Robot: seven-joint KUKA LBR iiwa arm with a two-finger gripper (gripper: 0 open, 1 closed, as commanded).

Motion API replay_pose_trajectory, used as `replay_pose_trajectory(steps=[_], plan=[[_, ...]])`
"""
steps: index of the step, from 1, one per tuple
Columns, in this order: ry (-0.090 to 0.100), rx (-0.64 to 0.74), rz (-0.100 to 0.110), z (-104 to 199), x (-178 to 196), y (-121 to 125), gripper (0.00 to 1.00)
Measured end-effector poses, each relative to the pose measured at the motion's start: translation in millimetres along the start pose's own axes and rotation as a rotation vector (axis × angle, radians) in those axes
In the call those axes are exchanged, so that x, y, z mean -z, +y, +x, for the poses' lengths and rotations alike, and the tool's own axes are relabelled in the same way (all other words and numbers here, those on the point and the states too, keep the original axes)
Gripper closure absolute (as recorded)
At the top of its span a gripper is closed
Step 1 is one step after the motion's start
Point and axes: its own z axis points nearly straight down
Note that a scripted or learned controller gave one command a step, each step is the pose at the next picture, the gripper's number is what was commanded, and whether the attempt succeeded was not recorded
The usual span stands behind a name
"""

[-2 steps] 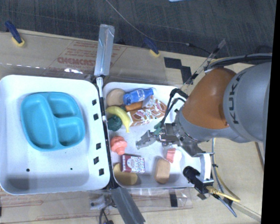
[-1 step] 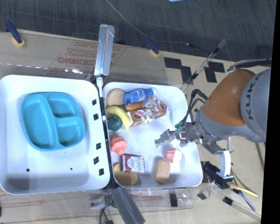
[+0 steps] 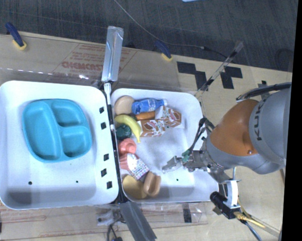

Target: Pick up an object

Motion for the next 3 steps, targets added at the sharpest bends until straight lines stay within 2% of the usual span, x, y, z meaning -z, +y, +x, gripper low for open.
replay_pose_trajectory(steps=[1,2,3], plan=[[-0.001,-0.154,-0.001,1.7,-16.1,71.2,0.00],[0.001,-0.011,0.001,0.0,11.1,5.6,0.00],[0.000,-0.163,0.002,-8.5,-11.1,64.7,0.00]])
